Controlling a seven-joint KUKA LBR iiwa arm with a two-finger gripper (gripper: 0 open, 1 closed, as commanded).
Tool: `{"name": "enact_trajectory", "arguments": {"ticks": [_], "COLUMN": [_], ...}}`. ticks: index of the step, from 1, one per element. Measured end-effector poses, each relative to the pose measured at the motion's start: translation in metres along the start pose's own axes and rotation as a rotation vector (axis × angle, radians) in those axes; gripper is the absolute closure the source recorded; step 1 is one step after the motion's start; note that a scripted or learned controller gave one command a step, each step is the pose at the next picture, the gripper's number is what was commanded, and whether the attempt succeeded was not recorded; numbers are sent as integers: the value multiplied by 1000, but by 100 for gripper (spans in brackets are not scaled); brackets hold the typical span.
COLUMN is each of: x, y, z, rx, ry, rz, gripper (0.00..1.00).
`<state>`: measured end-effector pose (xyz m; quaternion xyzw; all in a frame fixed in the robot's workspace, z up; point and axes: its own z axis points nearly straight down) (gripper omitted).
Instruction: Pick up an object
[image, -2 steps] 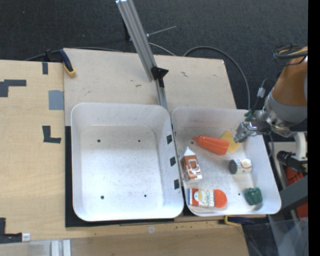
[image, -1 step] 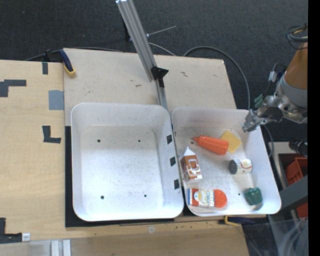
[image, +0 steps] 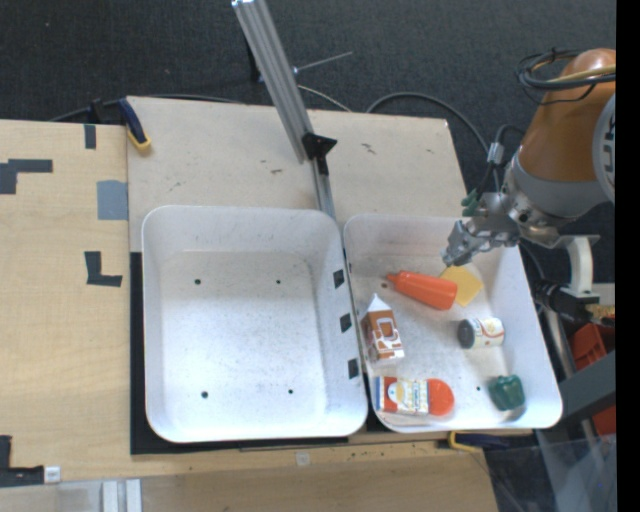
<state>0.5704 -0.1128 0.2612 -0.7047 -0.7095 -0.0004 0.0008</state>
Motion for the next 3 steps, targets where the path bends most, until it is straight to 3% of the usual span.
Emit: {"name": "enact_trajectory", "arguments": {"ticks": [3], "x": [168], "y": [-9], "z": [-1], "rx": [2], "ry": [0], "rz": [-1], "gripper": [100]}}
